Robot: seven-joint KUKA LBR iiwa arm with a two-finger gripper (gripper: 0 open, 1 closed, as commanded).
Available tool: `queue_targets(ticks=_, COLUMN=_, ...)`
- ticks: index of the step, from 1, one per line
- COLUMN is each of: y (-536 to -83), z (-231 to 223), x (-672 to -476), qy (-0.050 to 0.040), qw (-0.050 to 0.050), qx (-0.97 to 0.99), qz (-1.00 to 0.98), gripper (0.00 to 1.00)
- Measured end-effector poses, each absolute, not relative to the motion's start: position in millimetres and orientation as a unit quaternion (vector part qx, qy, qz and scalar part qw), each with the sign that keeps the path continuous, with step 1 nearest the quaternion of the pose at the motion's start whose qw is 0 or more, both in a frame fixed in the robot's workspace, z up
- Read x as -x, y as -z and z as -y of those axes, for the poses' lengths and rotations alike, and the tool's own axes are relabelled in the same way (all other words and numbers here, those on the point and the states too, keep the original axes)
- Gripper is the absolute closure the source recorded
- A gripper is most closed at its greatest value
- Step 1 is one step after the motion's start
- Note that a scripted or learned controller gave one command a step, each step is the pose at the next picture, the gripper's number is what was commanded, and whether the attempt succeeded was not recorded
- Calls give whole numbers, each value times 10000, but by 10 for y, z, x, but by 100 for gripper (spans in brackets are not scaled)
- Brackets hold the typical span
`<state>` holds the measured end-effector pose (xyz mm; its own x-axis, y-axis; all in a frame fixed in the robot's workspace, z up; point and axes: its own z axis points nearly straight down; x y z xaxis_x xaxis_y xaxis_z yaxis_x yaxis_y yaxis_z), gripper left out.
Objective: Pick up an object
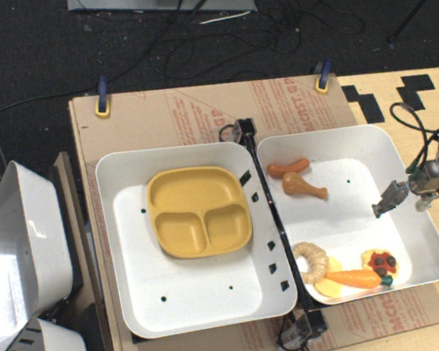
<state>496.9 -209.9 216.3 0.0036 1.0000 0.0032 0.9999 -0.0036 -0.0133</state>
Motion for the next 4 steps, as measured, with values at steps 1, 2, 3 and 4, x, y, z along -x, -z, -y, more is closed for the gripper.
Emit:
queue_targets(ticks=1, y=-2234, z=2092, x=-4999, qy=-3, qw=1, qx=7068, qz=7074, gripper=0)
queue_targets(ticks=2, y=-1803, z=2147, x=-4998, qy=-3, qw=3, qx=7076, qz=7067, gripper=0)
queue_targets(ticks=3, y=-1199, z=2129, x=-4932, qy=-5, qw=14, qx=7076, qz=7066, gripper=0)
queue_targets(ticks=4, y=-917, z=2124, x=-4934, qy=-2, qw=6, qx=7076, qz=7066, gripper=0)
